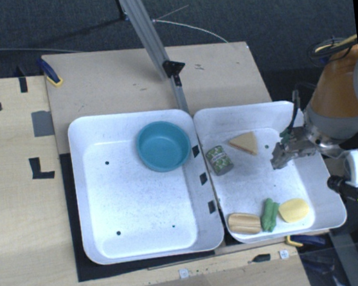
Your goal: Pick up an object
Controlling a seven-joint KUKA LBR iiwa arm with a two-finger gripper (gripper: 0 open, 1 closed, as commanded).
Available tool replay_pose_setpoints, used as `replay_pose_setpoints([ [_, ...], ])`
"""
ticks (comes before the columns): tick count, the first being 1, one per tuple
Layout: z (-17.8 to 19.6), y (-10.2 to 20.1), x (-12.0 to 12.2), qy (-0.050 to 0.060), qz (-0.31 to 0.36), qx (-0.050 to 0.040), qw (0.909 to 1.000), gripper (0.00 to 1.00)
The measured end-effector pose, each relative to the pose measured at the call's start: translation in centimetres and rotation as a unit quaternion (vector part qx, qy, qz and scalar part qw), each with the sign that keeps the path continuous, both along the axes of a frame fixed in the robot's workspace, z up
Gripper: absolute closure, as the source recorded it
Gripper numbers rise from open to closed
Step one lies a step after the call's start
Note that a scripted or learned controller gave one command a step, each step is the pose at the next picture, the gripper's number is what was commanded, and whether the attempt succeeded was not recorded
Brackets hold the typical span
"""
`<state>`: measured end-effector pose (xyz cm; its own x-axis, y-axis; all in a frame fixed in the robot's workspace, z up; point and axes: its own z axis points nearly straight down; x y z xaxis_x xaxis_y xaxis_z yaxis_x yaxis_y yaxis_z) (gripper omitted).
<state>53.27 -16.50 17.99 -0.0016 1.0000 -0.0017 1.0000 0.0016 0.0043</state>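
Observation:
The right bin (312, 174) holds a tan wedge (244, 143), a small green can (219, 159), a bread roll (243, 223), a green pepper-like piece (269, 214) and a yellow lemon-like piece (293, 210). My gripper (281, 159) hangs over the right side of that bin, right of the wedge and above the yellow piece. Nothing shows between its fingers. The left bin (102, 200) holds a blue bowl (163, 145) at its far right corner.
A metal pole (150, 39) slants down to the gap between the bins. The arm's orange band (339, 87) stands at the right edge. Black tape marks lie on the wooden bench (13, 166) to the left.

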Motion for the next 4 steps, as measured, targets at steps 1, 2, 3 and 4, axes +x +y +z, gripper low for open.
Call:
replay_pose_setpoints([
  [1, 5.6, 0.0, 1.1, 0.0, 0.0, -0.0001, 1.0, 1.0],
  [2, 8.2, 0.1, 1.2, 0.002, 0.0, 0.0006, 1.0, 1.0],
  [3, 6.7, 5.4, 1.0, 0.003, 0.002, 0.0012, 1.0, 1.0],
  [4, 6.6, 10.2, 2.2, 0.003, 0.002, 0.0014, 1.0, 1.0],
])
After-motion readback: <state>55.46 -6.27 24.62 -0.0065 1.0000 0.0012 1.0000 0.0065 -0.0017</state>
